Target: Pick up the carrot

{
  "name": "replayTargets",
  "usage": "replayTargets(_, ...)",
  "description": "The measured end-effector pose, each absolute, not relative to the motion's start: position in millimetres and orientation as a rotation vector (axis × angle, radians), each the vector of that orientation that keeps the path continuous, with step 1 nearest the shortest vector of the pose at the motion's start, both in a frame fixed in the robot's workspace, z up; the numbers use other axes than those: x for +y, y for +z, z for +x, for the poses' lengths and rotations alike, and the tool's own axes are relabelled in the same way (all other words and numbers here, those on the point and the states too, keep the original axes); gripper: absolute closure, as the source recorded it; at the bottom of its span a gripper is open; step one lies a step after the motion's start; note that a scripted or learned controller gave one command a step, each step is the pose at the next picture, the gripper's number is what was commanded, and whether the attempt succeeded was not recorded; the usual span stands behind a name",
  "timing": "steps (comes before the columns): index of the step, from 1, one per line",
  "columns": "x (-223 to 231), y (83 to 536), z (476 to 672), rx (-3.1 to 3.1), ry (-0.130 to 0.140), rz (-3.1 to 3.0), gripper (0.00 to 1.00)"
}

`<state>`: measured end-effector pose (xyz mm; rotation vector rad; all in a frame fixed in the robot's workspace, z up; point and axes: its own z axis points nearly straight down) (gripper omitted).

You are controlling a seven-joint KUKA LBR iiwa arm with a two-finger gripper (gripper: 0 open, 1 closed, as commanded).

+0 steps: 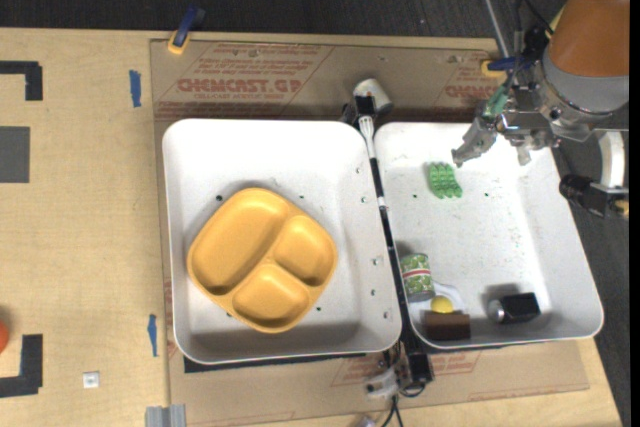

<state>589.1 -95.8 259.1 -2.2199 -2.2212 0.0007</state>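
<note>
Grabbing the wrong item is the main risk. The gripper (492, 153) hangs over the far part of the right bin (560, 215), fingers apart w/ nothing between them. The closest thing to it is a green studded block (443, 179), just beside and slightly below its left finger. A straight drop from here would prob. catch that block or bare bin floor.

No clear carrot shape can be made out. Best candidate, as a guess only: a small yellow-orange piece (440, 303), well apart from the gripper at the bin's near edge. It's rounded, partly hidden and too small to ID.

It sits touching a brown block (447, 325) and near a green-label can (415, 272), w/ a black object (515, 307) also close. Crowding like that could mean a blocked finger or a double grab.
</note>
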Motion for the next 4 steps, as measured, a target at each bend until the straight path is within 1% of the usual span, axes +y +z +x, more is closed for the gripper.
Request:
replayTargets(1,-11,184,538.3,-2.113,0.002,-2.322,0.0)
replayTargets(2,40,184,478.9,-2.214,0.003,-2.225,0.0)
replayTargets(3,80,132,488.6,-2.147,-0.018,-2.306,0.0)
replayTargets(4,83,129,493.1,-2.122,-0.012,-2.323,0.0)
